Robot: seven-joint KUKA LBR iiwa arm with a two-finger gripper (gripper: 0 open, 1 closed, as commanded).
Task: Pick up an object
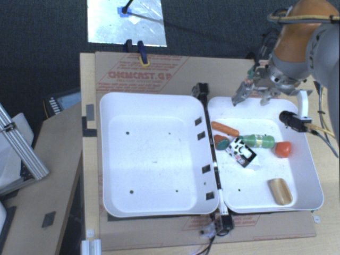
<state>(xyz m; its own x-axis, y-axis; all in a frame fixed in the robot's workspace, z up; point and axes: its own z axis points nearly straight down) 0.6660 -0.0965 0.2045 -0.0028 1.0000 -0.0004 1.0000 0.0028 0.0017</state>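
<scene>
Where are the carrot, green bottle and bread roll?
carrot (pixel 225 128): camera view, middle of its orange body.
green bottle (pixel 258 141): camera view, middle of its body.
bread roll (pixel 280 190): camera view, centre of its tan top.

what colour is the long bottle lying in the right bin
Green, with a pale band near its middle. The bottle shows best in the camera view, lying between the carrot and the tomato.

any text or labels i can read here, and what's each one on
"CHEMCAST GP": red print, seen upside down, on the brown board under the bins, behind the left bin.
More red print on the board's front edge is too small to read.
The black-and-white card in the right bin has a pattern, no readable words.
</scene>
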